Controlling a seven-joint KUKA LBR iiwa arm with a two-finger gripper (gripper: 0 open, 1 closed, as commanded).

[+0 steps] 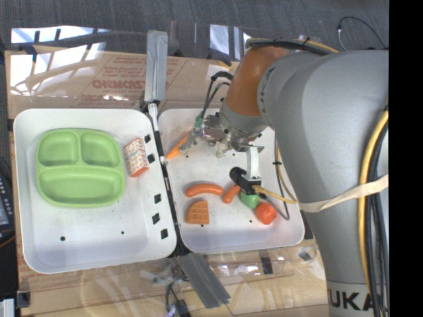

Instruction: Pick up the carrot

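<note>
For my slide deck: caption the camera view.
The gripper hangs over the right bin, close to the carrot by its left wall.

Dark grey carpet (99,5) lies beyond the cardboard-covered bench (99,78).

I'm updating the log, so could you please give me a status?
Gripper down in right bin, beside the carrot. Carrot lying near the bin's left wall. Grasp unconfirmed. Sausage lies apart.

Grey arm (330,131) from the right, hand (198,136) at its left tip.
</note>
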